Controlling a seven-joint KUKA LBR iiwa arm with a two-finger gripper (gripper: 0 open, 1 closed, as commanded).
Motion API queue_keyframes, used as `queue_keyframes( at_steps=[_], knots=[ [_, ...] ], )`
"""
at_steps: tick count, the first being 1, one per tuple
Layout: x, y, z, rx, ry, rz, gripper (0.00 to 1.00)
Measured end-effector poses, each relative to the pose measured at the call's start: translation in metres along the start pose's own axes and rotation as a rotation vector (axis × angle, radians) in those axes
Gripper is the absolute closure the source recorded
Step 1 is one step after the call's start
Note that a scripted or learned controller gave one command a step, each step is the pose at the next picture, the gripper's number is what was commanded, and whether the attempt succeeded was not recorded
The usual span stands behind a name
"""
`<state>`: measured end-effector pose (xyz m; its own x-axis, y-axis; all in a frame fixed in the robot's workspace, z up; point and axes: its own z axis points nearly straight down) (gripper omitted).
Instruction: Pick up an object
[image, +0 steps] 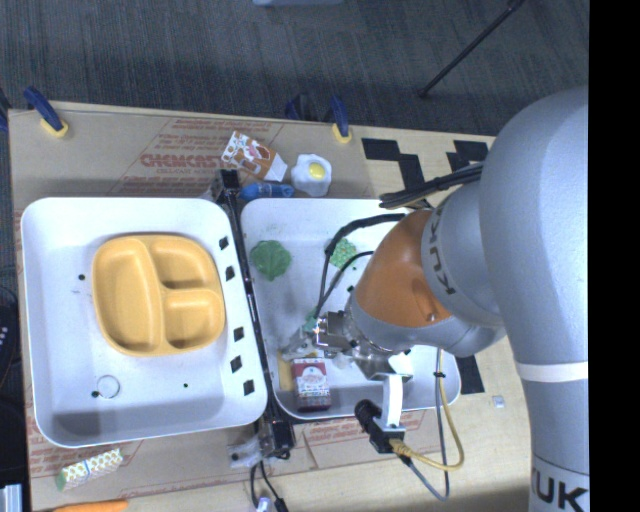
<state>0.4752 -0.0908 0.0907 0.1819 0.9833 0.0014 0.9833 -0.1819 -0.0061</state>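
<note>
At about six o'clock in the right bin (440, 392), just beside the claw (322, 338) whose opening I cannot tell, lies a small red-labelled packet (312, 384), likely light, stiff-sided and best pinched across its narrow flanks.

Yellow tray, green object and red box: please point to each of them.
Yellow tray (158, 293): camera view, on its central divider.
Green object (270, 258): camera view, on its middle.
Red box (313, 383): camera view, on its top face.
</note>
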Motion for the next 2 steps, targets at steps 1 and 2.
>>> queue_keyframes(
  at_steps=[1, 2],
  knots=[
    [-0.001, 0.0, 0.0, -0.002, 0.0, 0.49, 0.0],
    [0.004, 0.022, 0.0, -0.001, 0.001, 0.731, 0.0]
  ],
)
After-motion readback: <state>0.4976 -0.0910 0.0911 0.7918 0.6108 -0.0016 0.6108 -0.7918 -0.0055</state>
